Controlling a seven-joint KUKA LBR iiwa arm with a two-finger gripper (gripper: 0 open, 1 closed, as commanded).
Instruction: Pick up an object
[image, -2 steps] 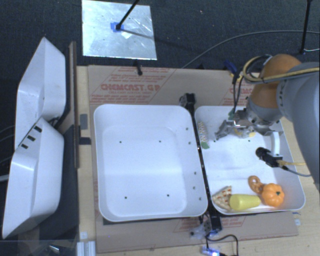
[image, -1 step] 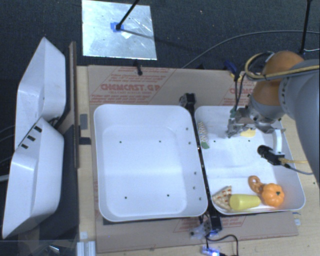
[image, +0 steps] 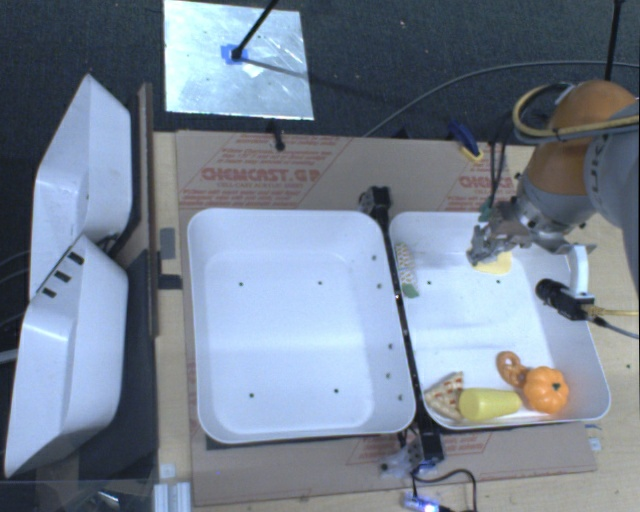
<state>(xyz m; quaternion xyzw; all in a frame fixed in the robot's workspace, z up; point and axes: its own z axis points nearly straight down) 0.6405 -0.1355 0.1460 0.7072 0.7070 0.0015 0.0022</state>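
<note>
Jaws are hanging low in the right bin's far corner, right over a pale yellow piece; can't tell if they're apart or together, the wrist is blocking that. The yellow piece is lying flat on the bin floor, peeking out just below & beside the jaws, prob touching. Risk: it's thin & flat, so the jaws could be closing above it and getting nothing, or nudging it into the bin wall. Other stuff is sitting well apart at the near edge: pumpkin, pretzel, yellow pepper, pizza slice. Left bin is sitting beside, on the counter.
</note>
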